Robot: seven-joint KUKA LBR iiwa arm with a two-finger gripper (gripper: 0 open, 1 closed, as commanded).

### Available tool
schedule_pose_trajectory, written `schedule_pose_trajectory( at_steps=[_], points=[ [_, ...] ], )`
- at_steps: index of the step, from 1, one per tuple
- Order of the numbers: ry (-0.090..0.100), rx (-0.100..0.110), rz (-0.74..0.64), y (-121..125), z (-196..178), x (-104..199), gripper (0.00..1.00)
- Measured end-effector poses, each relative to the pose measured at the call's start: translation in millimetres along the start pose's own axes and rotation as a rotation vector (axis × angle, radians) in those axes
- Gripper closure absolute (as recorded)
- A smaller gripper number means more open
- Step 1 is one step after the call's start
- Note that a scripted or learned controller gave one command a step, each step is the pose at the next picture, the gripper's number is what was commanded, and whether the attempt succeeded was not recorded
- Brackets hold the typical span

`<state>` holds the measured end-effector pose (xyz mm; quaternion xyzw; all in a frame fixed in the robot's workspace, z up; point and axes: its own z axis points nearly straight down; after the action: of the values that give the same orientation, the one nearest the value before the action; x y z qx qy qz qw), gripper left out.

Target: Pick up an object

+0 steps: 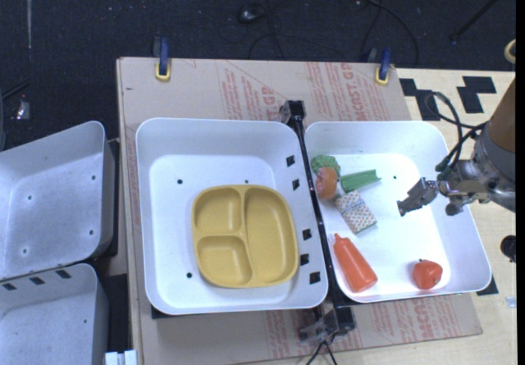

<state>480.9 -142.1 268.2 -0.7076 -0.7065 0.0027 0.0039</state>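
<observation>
Camera view crops the arm (500, 150); its jaws' (431, 198) state is unclear.

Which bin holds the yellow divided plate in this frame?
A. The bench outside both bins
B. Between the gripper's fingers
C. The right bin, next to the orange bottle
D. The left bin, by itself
D: the yellow divided plate lies flat in the left bin with nothing else beside it, while the orange bottle and the other small items lie in the right bin.

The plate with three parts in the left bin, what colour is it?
Yellow. The plate shows plainly in the camera view.
</observation>
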Motion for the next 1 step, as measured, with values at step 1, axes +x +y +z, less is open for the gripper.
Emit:
schedule_pose_trajectory(
  at_steps=[1],
  points=[
    [-0.002, -0.009, -0.003, 1.7, -4.3, 0.3, 0.0]
  ],
)
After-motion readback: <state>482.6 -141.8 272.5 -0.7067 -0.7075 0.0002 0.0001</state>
